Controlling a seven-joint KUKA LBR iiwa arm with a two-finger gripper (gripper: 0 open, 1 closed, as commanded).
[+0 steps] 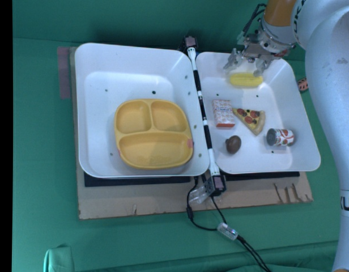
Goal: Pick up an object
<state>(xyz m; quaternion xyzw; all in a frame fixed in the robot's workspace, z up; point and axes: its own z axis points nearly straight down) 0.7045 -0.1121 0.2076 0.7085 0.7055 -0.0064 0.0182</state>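
Note:
The right bin (293,103) holds a yellow banana-like piece (246,80) near its far wall, a small pink and white carton (222,113), a pizza slice (250,119), a brown round item (233,144) and a small can (279,137) lying on its side. My gripper (244,64) hangs just above the yellow piece at the bin's far edge, open, with one finger to each side and nothing between them.
In the left bin (101,67) lies a yellow divided plate (153,133). A black and white rail (200,101) separates the bins, with cables (220,220) trailing off the front. My arm (333,84) fills the right side.

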